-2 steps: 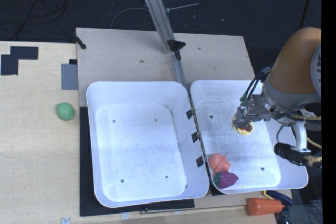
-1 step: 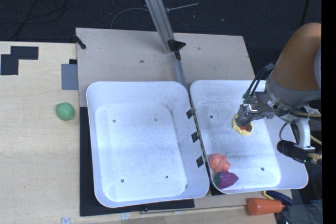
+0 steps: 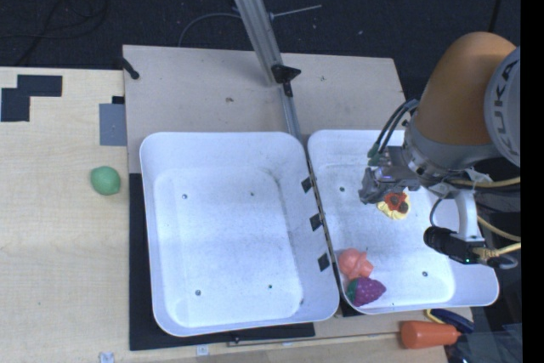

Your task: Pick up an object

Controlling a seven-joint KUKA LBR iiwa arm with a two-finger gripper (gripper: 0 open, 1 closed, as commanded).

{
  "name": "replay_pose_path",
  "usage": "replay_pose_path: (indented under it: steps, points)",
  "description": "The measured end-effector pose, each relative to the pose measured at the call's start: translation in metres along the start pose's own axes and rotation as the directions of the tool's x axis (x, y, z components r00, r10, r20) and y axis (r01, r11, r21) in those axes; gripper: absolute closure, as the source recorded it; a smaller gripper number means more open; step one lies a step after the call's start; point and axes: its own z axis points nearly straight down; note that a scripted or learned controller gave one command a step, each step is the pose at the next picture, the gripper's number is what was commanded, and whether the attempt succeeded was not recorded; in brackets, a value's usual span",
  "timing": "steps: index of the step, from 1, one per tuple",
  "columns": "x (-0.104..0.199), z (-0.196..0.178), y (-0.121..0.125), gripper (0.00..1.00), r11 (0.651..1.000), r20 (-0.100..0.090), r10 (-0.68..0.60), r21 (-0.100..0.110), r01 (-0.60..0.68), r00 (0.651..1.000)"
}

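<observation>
Progress on the pick looked partial at best. The arm [image 3: 463,102] reached in from three o'clock, and its gripper [image 3: 380,185] hung low over the right bin [image 3: 442,289], roughly at that bin's centre. A small yellow and red object [image 3: 394,205] lay just at the gripper's four o'clock side, touching it or very nearly so. From this slanted view I could not tell whether the object sat between the fingers or merely beside them, nor whether it rested on the bin floor or was raised off it; the dark mechanism hid the tips, so their state could not be read.

Two other candidates lay toward six o'clock in the same bin, close to the dividing edge: an orange-pink toy [image 3: 354,262] and, touching it at its five o'clock, a purple grape-like cluster [image 3: 368,291]. Both seemed untouched. The left bin [image 3: 170,157] stood at nine o'clock of the gripper. Outside the bins, a green ball [image 3: 105,180] sat on the bench far toward nine o'clock, and an orange item [image 3: 429,333] lay beyond the right bin's rim at six o'clock.

By my judgement the approach was done, while a confirmed grasp and a lift were left.
</observation>
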Motion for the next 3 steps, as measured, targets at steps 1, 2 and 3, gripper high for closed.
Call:
replay_pose_path:
  steps: [1, 2, 3]
  points:
    - [0.05, 0.0, 0.013, 1.0, 1.0, 0.0, 0.0, 0.0, 0.0, 1.0]
    - [0.101, -0.009, 0.015, 1.0, 1.0, 0.0, -0.001, 0.0, 0.001, 1.0]
    - [0.146, 0.004, 0.011, 1.0, 1.0, 0.001, 0.0, 0.001, 0.0, 1.0]
